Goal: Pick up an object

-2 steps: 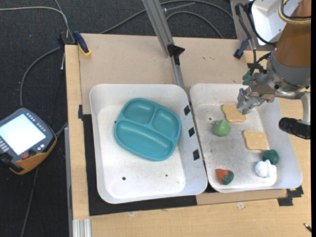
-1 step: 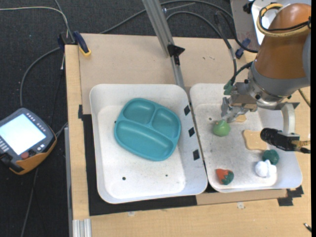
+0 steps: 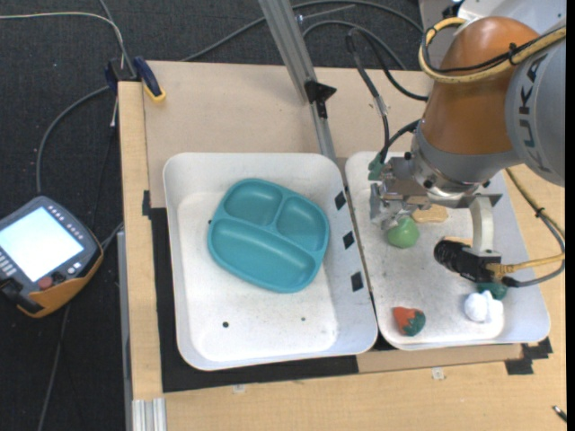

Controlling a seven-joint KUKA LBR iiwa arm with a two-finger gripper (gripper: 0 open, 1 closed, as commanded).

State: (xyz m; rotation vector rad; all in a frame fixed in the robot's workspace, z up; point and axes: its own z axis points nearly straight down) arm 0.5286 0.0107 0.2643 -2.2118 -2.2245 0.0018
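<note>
End effector (image 3: 400,206) low in right bin (image 3: 530,317), green ball (image 3: 403,233) just below it, grip state unclear

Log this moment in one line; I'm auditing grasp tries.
gripper: over right bin | nearest: green ball | grasp: unconfirmed | left bin: teal plate

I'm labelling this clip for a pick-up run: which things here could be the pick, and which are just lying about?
Belongs to the job:
- tool, low in the right bin
- green ball, just under the tool
- red and green toy
- white object

Just lying about:
- teal divided plate in the left bin
- handheld screen unit on the floor
</note>
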